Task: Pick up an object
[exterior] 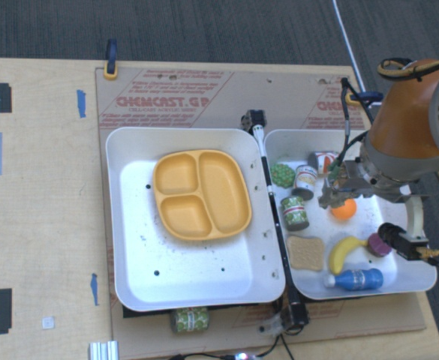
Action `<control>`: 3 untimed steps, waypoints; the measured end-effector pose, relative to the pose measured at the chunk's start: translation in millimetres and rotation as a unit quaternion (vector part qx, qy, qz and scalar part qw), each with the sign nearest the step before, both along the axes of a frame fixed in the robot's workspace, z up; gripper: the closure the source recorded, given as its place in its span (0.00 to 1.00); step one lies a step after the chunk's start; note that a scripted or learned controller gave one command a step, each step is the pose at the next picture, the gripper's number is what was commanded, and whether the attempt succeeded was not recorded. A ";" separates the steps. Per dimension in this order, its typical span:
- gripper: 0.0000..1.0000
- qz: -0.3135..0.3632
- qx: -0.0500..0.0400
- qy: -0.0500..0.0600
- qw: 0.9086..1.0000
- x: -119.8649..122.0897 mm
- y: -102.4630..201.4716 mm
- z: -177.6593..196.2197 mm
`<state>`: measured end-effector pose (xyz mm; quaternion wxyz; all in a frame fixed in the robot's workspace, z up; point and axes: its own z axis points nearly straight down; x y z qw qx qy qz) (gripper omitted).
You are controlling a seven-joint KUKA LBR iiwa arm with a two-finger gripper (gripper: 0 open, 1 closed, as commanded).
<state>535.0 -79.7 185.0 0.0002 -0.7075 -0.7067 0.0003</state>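
near: blue bottle (356,279), banana (344,251), bread slice (306,253) in right bin (423,280) | middle: gripper (336,190) low over orange (344,210), touching or apart unclear, open or closed cannot tell | left bin (129,231): yellow divided plate (202,194) | far: green can (295,211), small jars

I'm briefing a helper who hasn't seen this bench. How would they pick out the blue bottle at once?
Start at the right-hand white bin, the one crowded with small items. Follow its near edge to the blue bottle lying on its side, just below the banana and right of the bread slice. It is that bin's only blue item.
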 end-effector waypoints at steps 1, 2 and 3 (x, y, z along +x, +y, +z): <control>1.00 0.000 0.000 0.001 1.000 3.7 -23.9 -29.7; 1.00 0.000 0.001 0.000 1.000 -46.1 -26.2 -20.8; 1.00 0.001 0.000 -0.001 1.000 0.4 -19.3 -14.4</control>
